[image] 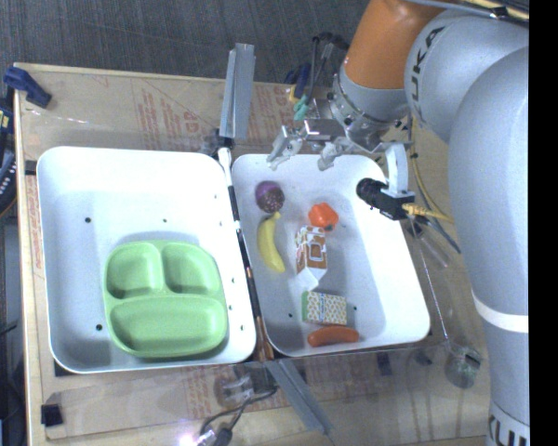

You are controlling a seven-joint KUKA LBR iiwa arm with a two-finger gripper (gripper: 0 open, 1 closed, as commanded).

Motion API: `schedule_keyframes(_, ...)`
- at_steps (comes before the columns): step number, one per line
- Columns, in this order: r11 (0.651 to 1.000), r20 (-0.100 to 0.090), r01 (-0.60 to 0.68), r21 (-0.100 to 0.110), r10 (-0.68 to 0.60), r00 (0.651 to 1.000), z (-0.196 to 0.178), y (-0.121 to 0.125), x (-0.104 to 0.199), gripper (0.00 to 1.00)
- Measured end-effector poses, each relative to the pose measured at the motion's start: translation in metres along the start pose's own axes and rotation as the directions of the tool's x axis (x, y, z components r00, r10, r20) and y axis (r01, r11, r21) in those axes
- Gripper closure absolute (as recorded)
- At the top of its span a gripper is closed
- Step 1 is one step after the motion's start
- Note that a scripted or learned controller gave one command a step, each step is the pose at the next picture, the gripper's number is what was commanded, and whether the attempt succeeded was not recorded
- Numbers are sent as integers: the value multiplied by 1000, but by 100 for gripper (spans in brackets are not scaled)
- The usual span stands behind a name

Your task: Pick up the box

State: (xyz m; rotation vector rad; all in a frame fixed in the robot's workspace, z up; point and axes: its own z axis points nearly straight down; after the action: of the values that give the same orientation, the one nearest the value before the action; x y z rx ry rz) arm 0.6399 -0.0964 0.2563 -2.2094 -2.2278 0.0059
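Approach step, nothing grasped. Gripper (305, 149) over right bin's (400, 286) far rim, fingers apart and empty. Box (311, 248) mid-bin between banana (272, 245) and orange fruit (323, 216). Next: move nearer, descend, straddle box.

I see the box (311, 248) hemmed by the banana (272, 243) and orange piece (323, 216); its right side lies open.

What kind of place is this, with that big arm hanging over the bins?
Probably a robotics lab or test bench, not a kitchen. A grey and orange arm reaches over two white bins holding toy-like food, such as a banana, on a taped board, with loose cables nearby.
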Motion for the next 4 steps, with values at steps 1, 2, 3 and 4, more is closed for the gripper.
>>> schedule_keyframes(1,995,1,95,0,-95,995,117,-21,-71,0)
schedule_keyframes(2,991,-1,131,0,-131,991,166,-130,-113,0)
schedule_keyframes(3,973,-2,233,-2,-233,973,166,-163,-98,0)
schedule_keyframes(4,971,1,241,-3,-241,971,156,-162,-99,100)
